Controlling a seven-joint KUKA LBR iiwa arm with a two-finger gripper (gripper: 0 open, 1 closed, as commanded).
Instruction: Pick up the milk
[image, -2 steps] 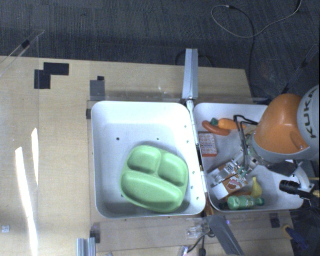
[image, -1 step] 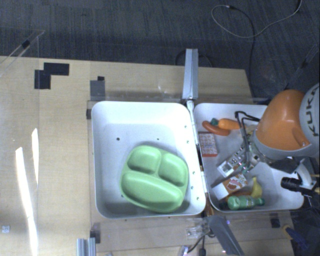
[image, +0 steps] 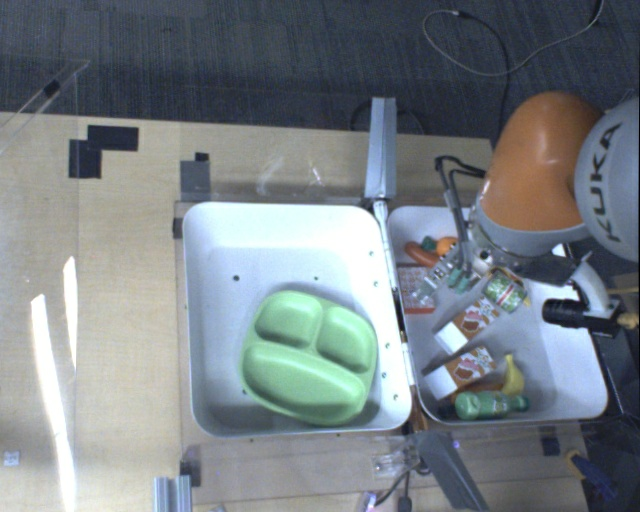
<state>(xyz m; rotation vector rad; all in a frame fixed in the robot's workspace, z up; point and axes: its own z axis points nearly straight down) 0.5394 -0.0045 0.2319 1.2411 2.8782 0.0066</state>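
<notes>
At the bottom of the frame, in the right-hand shallow white bin (image: 596, 400), a green plastic bottle (image: 489, 404) lies on its side along the lower wall, with a small yellow banana (image: 512, 376) just above its right end. Beside these rests a brown-and-white milk carton (image: 464, 367), lying tilted in the lower middle of that bin; a second similar carton (image: 472, 321) lies just above it, and which of the two is the milk cannot be told for sure. Left of centre, the other white bin (image: 210, 300) holds a green three-compartment plastic tray (image: 310, 355). Higher in the right bin, a green-labelled can (image: 505, 291) and an orange carrot-like piece (image: 432, 248) lie near the tool (image: 458, 270), whose finger state cannot be told. The grey arm with its orange band (image: 540, 170) reaches over the light wooden tabletop (image: 100, 300) from the upper right.
</notes>
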